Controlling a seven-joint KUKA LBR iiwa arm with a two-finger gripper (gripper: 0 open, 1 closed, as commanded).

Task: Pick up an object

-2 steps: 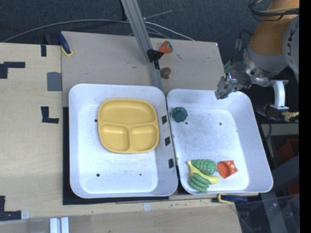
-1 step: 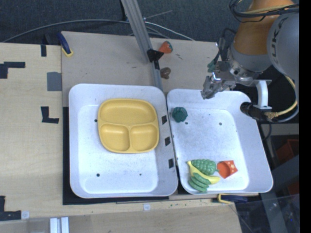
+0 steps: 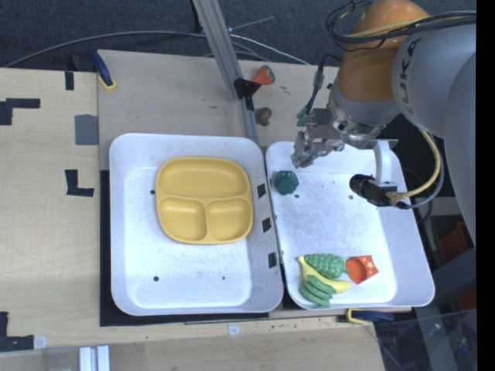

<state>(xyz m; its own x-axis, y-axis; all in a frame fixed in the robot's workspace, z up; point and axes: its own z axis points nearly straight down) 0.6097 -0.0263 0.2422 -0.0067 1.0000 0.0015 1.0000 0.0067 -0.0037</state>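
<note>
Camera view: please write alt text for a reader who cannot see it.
The end effector hangs over the right bin, beside a dark green object. Toy foods lie at its near end; the left bin holds a yellow tray.

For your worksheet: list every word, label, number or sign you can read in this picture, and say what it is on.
None can be read.
The red toy in the right bin has pale marks, too small to read.
The yellow tray, left bin and gripper show no lettering.

Tan wooden bench [image 3: 178,103], black tape marks [image 3: 17,108] at left; dark grey carpet floor [image 3: 93,10] far; metal pole [image 3: 216,29] slanting.
</note>
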